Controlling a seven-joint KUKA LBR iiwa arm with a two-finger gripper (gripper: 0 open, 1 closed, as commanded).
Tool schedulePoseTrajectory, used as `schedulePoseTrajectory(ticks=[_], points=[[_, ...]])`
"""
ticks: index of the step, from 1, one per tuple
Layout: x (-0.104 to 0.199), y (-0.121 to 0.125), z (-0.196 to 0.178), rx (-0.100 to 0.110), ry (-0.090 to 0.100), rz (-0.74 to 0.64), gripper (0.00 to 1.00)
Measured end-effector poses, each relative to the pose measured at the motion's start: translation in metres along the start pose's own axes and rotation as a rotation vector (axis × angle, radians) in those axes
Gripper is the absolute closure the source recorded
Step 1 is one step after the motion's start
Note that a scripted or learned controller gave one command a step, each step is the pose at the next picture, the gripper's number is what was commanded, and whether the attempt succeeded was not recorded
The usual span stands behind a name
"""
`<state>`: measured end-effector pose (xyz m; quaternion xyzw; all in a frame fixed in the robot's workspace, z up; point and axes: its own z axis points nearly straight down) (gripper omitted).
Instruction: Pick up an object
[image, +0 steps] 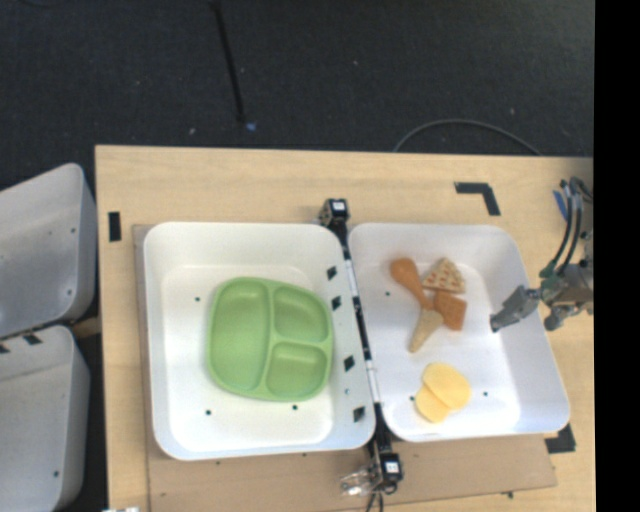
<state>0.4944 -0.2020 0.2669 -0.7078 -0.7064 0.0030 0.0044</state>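
Gripper (520, 306) sits over the right bin's (535, 400) right edge, nothing between its fingers; open or closed, can't tell. Nearest target: food pile (432, 295), left of the gripper, cone's long axis running diagonal. Yellow pieces (442, 391) lie below-left.

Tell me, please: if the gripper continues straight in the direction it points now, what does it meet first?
The gripper points leftward over the right bin. Going straight on, it would probably first reach the orange-brown piece in the food cluster, though its height above the bin is unclear from this slanted view.
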Motion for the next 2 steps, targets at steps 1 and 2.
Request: schedulePoseTrajectory(ticks=[1,2], points=[[0.000,0.002,-0.006,-0.011,-0.003,-0.004,0.00],[0.008,0.004,0.040,-0.008,-0.002,-0.002,0.00]])
